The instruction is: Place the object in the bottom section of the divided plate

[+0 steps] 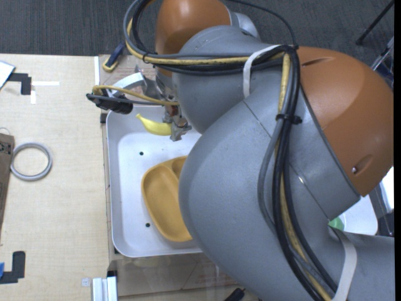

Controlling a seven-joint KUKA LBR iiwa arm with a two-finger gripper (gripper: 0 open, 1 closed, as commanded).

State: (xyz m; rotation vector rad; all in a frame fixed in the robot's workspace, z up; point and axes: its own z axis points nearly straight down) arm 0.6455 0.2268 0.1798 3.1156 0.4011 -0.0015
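Observation:
A yellow banana [152, 125] lies or hangs at the far end of the left white bin [125, 187]. Its right tip runs under the tip of my gripper [175, 128], which sits right against it. Contact between the two is hidden by the wrist. The yellow divided plate [161, 200] rests lower in the same bin. Only its left part shows, and my grey arm covers the rest and its sections.
My bulky arm [276, 168] hides most of the bins. A grey tape ring [30, 161] lies on the wooden bench to the left. A blue-handled item [114, 57] lies beyond the bin's far corner. A green scrap [336, 223] peeks out at the right.

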